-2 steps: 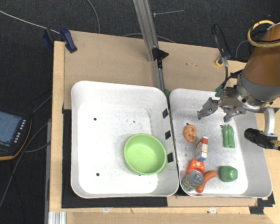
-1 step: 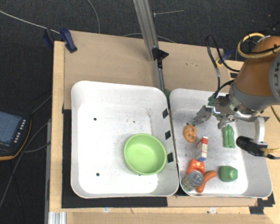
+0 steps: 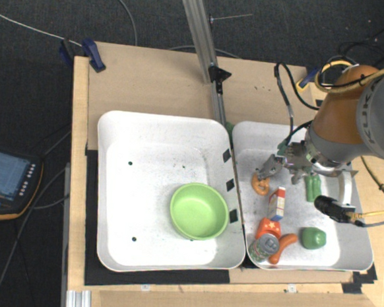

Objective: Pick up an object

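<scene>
Nearest you, along the front wall of the right bin [image 3: 362, 259], you have a tin can [image 3: 265, 247] lying on its side in the front left corner, with an orange carrot-shaped piece [image 3: 284, 245] touching its right flank. An orange-red item [image 3: 269, 226] sits just behind the can. To the right, near the same wall, a green rounded object [image 3: 313, 238] lies apart from the others.

In the left bin [image 3: 117, 177], you have a lime green bowl [image 3: 199, 211] upright, toward the front right, close to the wall shared with the right bin.

Further back in the right bin, a small red and white carton [image 3: 278, 202] stands between the orange-red item and an orange ring-shaped piece [image 3: 261, 185]. A green stick-shaped object [image 3: 312, 188] lies just to the carton's right, partly beneath the arm's wrist.

The end effector [image 3: 268, 171] reaches in from the right, low over the rear half of the right bin, directly above the orange ring-shaped piece. You cannot tell from this view whether it is spread or pressed together, nor whether it touches the ring. Nothing is visibly pinched.

Behind it, the orange band [image 3: 340, 115] of the arm sits over the bin's back right corner. Farthest back, a grey metal pole [image 3: 204, 44] crosses the bench [image 3: 151, 80] at a slant.
</scene>
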`<state>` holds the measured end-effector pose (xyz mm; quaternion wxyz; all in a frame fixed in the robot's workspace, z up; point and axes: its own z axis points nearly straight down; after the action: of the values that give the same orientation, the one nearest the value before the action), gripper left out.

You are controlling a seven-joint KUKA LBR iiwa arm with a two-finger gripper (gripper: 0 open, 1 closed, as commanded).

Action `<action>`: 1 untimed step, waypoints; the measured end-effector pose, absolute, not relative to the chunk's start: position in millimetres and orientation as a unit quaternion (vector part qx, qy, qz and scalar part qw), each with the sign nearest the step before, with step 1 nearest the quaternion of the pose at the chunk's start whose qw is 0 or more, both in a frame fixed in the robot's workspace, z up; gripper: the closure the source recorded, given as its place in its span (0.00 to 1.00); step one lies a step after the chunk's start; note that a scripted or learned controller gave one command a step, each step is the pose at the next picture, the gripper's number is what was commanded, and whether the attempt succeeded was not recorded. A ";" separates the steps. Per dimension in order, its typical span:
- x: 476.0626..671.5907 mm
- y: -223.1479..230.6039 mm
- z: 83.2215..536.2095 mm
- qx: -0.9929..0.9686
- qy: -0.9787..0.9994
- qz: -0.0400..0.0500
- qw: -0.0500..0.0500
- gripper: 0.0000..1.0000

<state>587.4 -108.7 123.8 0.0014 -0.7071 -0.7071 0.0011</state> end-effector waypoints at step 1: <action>588.8 -108.6 136.5 -0.707 -0.707 -0.001 0.000 1.00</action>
<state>588.8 -108.6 136.5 -0.0004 -0.7070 -0.7073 -0.0007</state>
